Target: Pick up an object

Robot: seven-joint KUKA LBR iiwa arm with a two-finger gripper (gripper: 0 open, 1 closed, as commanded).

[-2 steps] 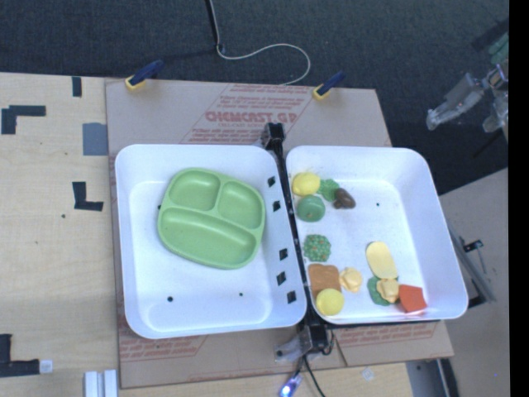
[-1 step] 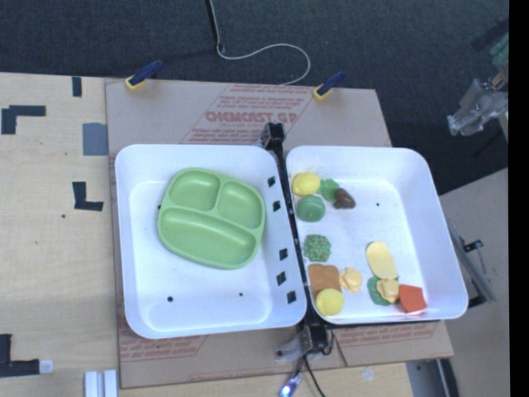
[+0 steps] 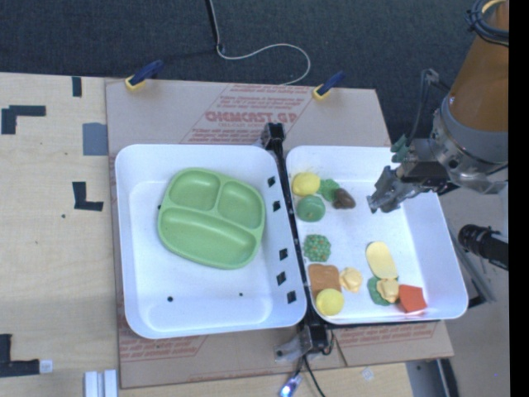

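We see the gripper point(image 3: 387, 197) hanging over the right bin point(image 3: 430, 230), near its far right side. Its dark fingers are bunched together in our view, and we cannot tell if they are wide or narrow. Nothing sits between them.

The toy foods lie in the right bin. Closest to the gripper is a small brown lump point(image 3: 344, 198) beside a dark green piece point(image 3: 330, 190). A bit further off is the flat yellow oval point(image 3: 381, 260).

To do this well, we think the arm should pick one toy that lies alone (the yellow oval has room around it), go straight down over its middle, and close gently.

The toys look smooth and shiny, like plastic. The yellow ball point(image 3: 306, 184) is round and could roll away. The green bumpy piece point(image 3: 316, 246) looks knobbly. The red block point(image 3: 412, 298) has flat sides. The left bin point(image 3: 140, 246) holds a green tray point(image 3: 212, 217) with three sections.
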